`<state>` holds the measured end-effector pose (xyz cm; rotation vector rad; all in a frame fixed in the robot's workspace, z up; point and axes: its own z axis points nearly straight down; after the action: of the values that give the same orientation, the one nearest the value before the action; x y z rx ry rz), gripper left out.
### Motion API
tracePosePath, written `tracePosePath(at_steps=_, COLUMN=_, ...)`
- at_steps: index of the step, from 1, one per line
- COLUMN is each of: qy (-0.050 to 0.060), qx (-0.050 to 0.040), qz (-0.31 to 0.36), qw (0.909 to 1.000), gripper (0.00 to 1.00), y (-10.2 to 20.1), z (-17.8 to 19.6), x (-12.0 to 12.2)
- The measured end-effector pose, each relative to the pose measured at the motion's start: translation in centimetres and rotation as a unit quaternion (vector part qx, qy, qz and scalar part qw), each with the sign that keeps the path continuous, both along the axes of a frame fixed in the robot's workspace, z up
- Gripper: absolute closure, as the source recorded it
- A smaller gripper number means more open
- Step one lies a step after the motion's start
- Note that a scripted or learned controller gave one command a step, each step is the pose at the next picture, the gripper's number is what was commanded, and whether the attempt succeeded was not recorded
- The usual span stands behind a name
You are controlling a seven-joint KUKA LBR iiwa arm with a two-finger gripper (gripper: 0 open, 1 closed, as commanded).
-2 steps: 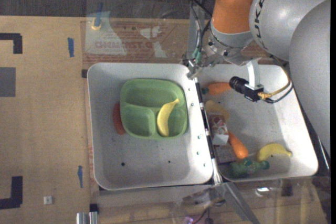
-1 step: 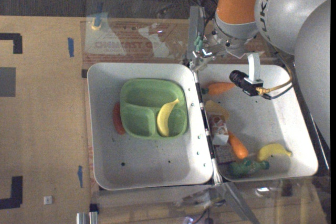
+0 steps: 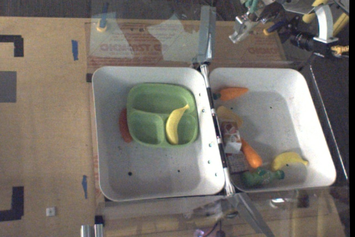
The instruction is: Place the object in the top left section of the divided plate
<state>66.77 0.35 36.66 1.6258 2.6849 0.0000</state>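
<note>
The grey arm with its orange band reached in at the upper right, cut off by the frame's edge, and its pincer (image 3: pixel 242 30) hung above the desk behind the right bin, clear of both bins. Cables and fittings crowded it, so whether it was clenched or released could not be told.

In the left shallow white bin (image 3: pixel 111 175) sat the green divided plastic plate (image 3: pixel 150 102). A yellow toy banana (image 3: pixel 176 123) lay in the plate's lower right section, its tip reaching up over the divider. A red object (image 3: pixel 124 126) lay half hidden beside the plate's left rim.

The right white bin (image 3: pixel 316 119) held an orange toy carrot (image 3: pixel 233 93), a second orange carrot (image 3: pixel 251 155), another yellow banana (image 3: pixel 289 160), a green item (image 3: pixel 260 176) of unclear shape, and some small pieces by the divider, hard to make out.
</note>
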Motion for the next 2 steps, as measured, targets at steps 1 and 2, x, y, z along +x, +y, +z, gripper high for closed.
tracePosePath(at_steps=1, qy=-0.002, qx=-0.0004, qz=0.135, qw=0.9908, gripper=1.00, y=1.3, z=2.5, x=0.0)
tracePosePath(at_steps=2, qy=-0.002, qx=-0.0003, qz=-0.043, qw=0.9991, gripper=1.00, y=-5.4, z=6.8, x=-3.2)
